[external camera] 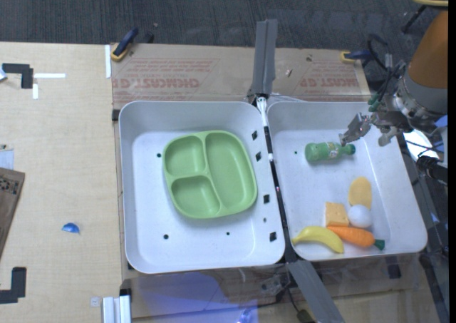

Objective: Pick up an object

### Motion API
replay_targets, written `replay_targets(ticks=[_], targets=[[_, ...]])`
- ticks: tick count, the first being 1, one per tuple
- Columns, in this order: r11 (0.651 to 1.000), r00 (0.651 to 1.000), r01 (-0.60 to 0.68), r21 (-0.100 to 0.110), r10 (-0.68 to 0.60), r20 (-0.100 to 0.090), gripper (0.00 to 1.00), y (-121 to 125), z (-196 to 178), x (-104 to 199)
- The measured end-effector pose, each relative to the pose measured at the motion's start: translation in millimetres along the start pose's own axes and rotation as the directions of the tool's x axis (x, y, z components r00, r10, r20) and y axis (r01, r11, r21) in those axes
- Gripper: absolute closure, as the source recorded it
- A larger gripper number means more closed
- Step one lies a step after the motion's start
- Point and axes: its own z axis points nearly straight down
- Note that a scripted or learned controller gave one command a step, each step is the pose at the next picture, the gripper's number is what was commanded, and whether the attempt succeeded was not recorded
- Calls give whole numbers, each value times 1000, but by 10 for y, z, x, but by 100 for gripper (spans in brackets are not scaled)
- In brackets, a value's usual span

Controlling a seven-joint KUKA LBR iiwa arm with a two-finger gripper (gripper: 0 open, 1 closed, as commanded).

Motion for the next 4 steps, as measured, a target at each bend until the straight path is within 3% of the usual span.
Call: replay_targets(ticks=[1,2,3,4], targets=[[1000,1000,-25,-2,25,0,0,108,1214,165],[998,998,59,10,-59,0,0,745,1293,257],[998,998,61,14,-61,2,100,735,1212,251],[1000,1000,-6,-3,6,1,100,779,267,904]])
